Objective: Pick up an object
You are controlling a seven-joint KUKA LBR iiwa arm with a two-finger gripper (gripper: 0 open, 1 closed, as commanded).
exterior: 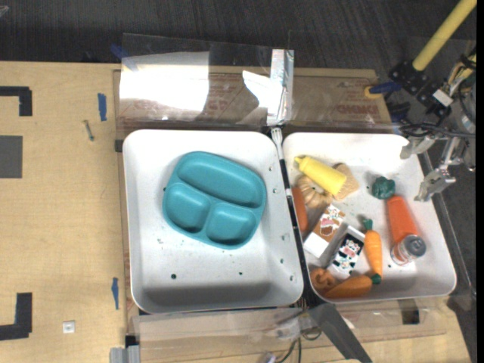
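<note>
Two thin fingers hang apart at the gripper (441, 162), open and holding nothing, over the right bin's (442, 267) rim at two o'clock. The orange bottle (402, 224) lies at the gripper's seven o'clock, near; the yellow bottle (324, 175) lies well off at nine o'clock.

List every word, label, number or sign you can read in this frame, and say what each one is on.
Nothing here is legible.
Brown cardboard behind the bins: faint reddish printing, too blurred to read.
Orange bottle: no text can be made out.
Small black-and-white carton: a cow-like pattern, no readable letters.
Small white packet: reddish marks, too small to read.
</note>
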